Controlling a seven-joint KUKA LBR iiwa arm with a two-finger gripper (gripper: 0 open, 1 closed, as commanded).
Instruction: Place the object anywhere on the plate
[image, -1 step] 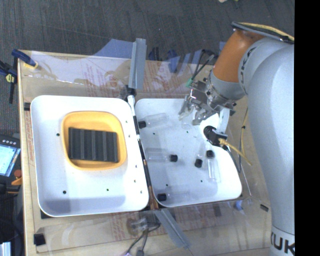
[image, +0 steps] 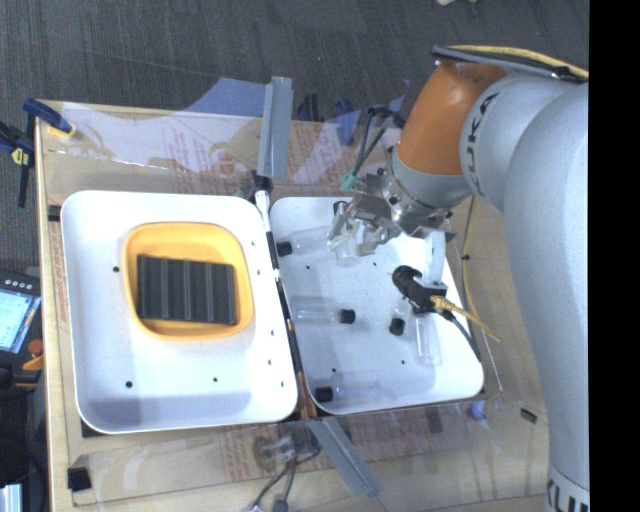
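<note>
Arm (image: 520, 200): reaches in from the right, wrist over the top of the right bin (image: 460, 375).
End effector (image: 360, 235): hangs low near that bin's upper left corner. Can't tell if it's spread or pinching anything, honestly.
Object: my guess is 1 of the small clear tubes with black caps, e.g. the tube (image: 325, 314) lying mid-bin.
Plate (image: 190, 290): yellow, dark ribbed insert, sits in the left bin (image: 100, 390).
Progress: looks early. Nothing sits on the plate, so pick, carry and drop are all left.
</note>
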